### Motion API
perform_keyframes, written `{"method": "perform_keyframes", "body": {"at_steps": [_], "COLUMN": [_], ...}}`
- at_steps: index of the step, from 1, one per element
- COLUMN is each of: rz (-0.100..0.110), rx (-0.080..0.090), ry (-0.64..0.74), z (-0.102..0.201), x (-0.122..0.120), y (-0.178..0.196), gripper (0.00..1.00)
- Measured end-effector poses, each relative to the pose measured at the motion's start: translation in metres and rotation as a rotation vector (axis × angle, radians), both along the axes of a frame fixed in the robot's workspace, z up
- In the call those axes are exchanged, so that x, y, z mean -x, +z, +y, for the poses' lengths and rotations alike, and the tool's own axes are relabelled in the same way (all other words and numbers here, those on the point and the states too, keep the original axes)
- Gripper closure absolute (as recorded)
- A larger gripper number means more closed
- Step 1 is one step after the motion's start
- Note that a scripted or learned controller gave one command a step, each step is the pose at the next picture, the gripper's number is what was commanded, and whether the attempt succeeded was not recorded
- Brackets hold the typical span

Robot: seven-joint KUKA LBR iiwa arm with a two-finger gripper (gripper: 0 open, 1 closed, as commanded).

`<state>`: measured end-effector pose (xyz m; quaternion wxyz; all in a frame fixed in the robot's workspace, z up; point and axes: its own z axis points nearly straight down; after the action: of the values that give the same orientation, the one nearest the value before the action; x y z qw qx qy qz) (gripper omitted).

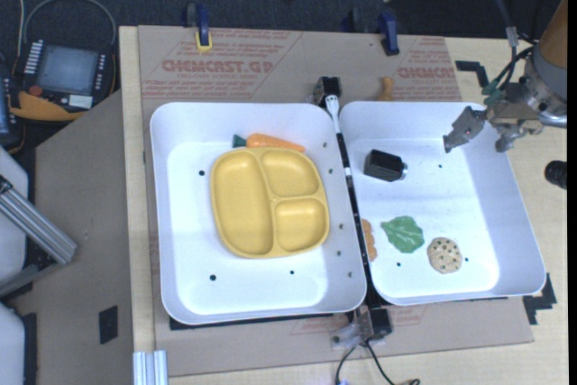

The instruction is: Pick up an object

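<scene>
In the right bin (505, 203) lie a small black block (384, 165) near the upper left, a green leafy piece (402, 233) and a round speckled cookie (444, 255) toward the front. A thin orange strip (368, 239) lies against that bin's left wall. My gripper (482, 132) hangs over the bin's upper right, its two fingers spread open with nothing between them. It is well to the right of the black block.
The left bin (180, 266) holds a yellow divided tray (270, 200) with an orange carrot (273, 142) tucked behind it. Clamps (204, 25) hold the cardboard base at the back. The arm's wrist (550, 77) comes in at the right edge.
</scene>
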<state>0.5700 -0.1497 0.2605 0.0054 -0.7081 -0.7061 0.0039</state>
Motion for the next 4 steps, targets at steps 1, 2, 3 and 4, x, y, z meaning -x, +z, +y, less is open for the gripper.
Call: {"method": "perform_keyframes", "body": {"at_steps": [1,2,3,4], "rz": [-0.013,-0.007,-0.007,-0.008], "rx": [0.002,0.001,0.000,0.000], "ry": [0.003,0.002,0.002,0.002], "z": [0.000,-0.001,0.009,0.012], "x": [-0.002,-0.001,0.001,0.012], "y": [0.007,-0.036,-0.085,-0.140], "gripper": [0.00,0.00,0.00,0.00]}}
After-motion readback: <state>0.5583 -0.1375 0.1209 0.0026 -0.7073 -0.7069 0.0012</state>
